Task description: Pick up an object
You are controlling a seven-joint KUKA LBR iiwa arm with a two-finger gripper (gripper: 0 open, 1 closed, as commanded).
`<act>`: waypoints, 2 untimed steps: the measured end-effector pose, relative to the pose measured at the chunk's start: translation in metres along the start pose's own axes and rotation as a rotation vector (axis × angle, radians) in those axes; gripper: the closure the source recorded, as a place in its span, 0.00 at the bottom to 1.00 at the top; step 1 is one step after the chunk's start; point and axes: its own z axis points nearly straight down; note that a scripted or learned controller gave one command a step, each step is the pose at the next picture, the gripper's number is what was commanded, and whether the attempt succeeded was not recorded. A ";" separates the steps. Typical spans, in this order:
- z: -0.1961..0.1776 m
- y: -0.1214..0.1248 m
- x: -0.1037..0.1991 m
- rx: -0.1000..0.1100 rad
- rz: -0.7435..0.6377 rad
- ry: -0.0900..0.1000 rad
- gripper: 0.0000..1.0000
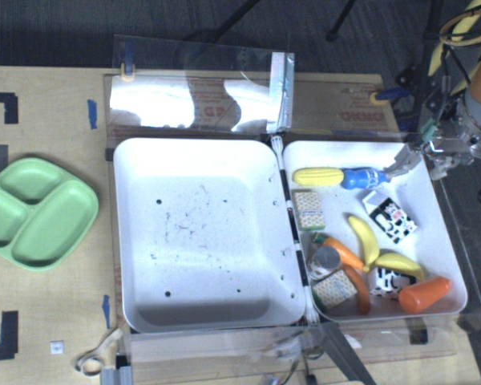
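I take the right bin (441,215) as my landmark. Left of it, touching along the shared wall, sits the left bin (196,231); well left of that, a green divided plate (38,212) lies on the bench. The arm (465,95) hangs over the right bin's far right corner, and the gripper (405,160) sits just above the rim there, near the blue-ended tool (361,178) and the corn cob (317,176). I cannot tell whether the gripper is parted or closed; it is small and blurred, and nothing visible sits in it. Candidates to pick all lie inside the right bin: two bananas (365,239), a black-and-white box (391,218), carrots (345,257), an orange pepper (423,293). My worry: the items at the near end are heaped and touching, so a descent there could land on two at once or glance off a curved banana; close to the wall, the gripper could strike the rim. Several small items under the carrots I cannot identify.
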 end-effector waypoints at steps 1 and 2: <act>-0.017 0.010 -0.012 -0.004 -0.130 -0.003 0.00; -0.027 0.012 -0.012 -0.009 -0.131 -0.004 1.00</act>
